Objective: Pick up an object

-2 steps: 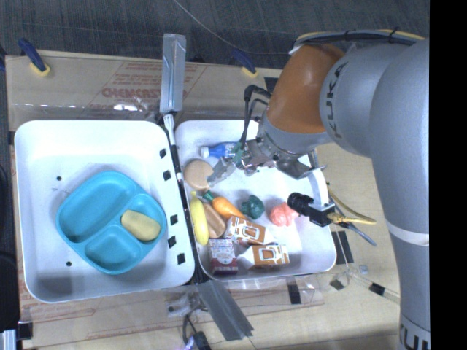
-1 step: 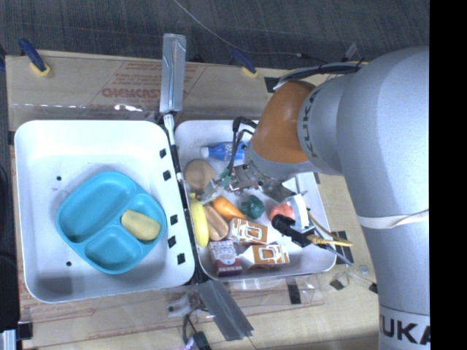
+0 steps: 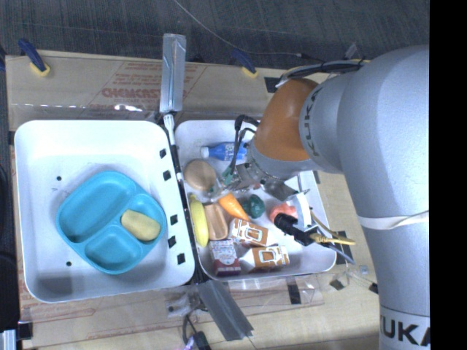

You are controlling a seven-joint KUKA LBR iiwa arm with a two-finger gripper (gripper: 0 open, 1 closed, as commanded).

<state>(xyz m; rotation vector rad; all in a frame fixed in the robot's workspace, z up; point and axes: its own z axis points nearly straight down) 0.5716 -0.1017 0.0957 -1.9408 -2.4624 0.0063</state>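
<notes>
While the arm point(image 3: 379, 122) reached over the right bin point(image 3: 197, 130), its jaws hung near the carrot point(image 3: 233, 206), a ball point(image 3: 200, 173) just beside it; their state could not be told.

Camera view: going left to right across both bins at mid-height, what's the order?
blue divided plate → yellow lump on its right side → yellow banana → orange carrot → dark green round item

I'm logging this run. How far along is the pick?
Done: the arm is over the right bin. In hand: the gripper is down among the items, by the carrot and the brown ball. Left: grasping and lifting; every item looks to lie in the bin.
</notes>
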